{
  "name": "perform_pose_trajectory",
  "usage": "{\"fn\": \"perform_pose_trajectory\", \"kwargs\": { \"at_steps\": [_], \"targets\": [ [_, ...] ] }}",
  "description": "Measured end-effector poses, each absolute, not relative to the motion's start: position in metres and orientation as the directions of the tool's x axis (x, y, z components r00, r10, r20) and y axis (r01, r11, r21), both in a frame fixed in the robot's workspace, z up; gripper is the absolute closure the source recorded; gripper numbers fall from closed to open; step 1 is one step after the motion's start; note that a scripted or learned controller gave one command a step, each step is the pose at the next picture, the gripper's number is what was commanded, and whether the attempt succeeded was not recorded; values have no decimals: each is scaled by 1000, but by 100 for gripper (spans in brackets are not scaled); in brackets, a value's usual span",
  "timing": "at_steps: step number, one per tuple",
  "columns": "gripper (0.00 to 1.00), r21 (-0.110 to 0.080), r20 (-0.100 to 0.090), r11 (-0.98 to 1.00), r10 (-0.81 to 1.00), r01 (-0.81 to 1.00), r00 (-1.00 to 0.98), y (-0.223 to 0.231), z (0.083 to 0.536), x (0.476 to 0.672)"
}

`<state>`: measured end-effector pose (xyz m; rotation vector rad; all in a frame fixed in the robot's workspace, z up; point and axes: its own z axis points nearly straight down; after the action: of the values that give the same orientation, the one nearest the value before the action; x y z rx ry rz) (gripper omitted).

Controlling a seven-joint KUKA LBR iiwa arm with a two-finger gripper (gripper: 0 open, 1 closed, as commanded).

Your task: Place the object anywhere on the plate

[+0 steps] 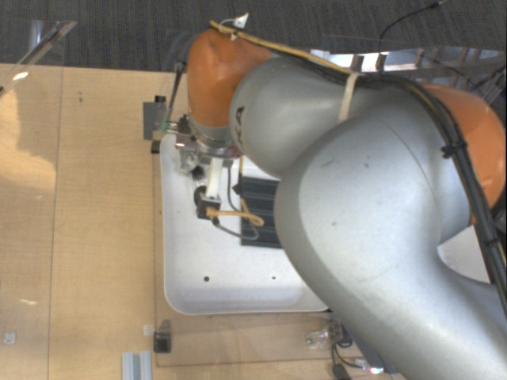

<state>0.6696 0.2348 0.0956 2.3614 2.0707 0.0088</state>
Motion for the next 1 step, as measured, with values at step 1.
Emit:
{"fn": "perform_pose_trajectory", "kwargs": {
  "at_steps": [1],
  "targets": [
    [100, 14, 2, 353, 936, 935, -353, 236, 92, 567]
  ]
}}
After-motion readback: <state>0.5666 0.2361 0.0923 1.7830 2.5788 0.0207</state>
